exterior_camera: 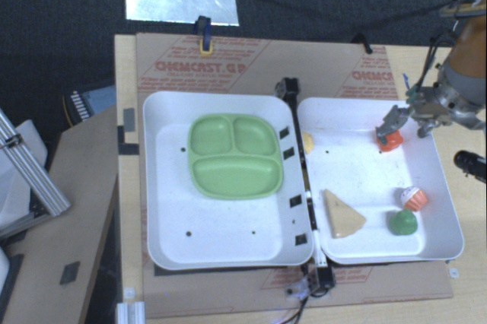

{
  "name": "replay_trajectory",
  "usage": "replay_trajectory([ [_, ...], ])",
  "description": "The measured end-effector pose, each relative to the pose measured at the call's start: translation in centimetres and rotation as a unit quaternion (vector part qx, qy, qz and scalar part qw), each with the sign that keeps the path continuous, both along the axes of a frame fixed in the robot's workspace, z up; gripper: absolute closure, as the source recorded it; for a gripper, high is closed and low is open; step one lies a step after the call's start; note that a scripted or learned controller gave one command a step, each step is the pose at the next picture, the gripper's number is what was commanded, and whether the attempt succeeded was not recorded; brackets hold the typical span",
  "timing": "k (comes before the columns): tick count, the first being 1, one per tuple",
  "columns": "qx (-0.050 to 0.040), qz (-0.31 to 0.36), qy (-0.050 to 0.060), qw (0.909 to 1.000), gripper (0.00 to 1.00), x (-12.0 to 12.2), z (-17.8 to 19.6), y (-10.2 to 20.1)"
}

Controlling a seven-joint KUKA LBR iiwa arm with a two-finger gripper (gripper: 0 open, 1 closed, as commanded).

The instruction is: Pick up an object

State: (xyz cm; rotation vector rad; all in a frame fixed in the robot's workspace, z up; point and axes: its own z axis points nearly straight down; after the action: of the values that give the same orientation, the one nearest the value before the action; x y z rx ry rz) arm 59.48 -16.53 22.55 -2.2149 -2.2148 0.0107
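On the left, the left bin [163, 239] holds a pale green plate [234, 157] with three compartments, lying flat near the bin's middle. A row of black clips [297, 178] runs down the seam where the two bins meet on the counter [129, 87].

In the right bin [449, 239], a small yellow piece [307, 141] sits right against the left wall. Nearer the front lies a tan wedge [343, 216], flat, its point aimed toward the back. Further right, near the front corner, a white-and-orange ball [413, 198] sits just beside a green ball [403, 223]; the two look to be touching or nearly so.

Toward the back right of this bin is a small orange-red thing [389, 140], rounded, with a pale patch on top. My pincer [409, 121] is low over it, one grey finger [396, 119] slanting down to its upper edge. The thing seems to rest on the bin floor rather than between my fingers. I cannot tell whether my pincer is released or clenched; its tips blur together at this slant.
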Motion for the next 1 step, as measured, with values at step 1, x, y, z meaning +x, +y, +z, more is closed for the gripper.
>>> replay_trajectory([
  [1, -0.0012, 0.001, -0.007, 1.0000, 0.00, 0.25, 0.79, 0.05],
])
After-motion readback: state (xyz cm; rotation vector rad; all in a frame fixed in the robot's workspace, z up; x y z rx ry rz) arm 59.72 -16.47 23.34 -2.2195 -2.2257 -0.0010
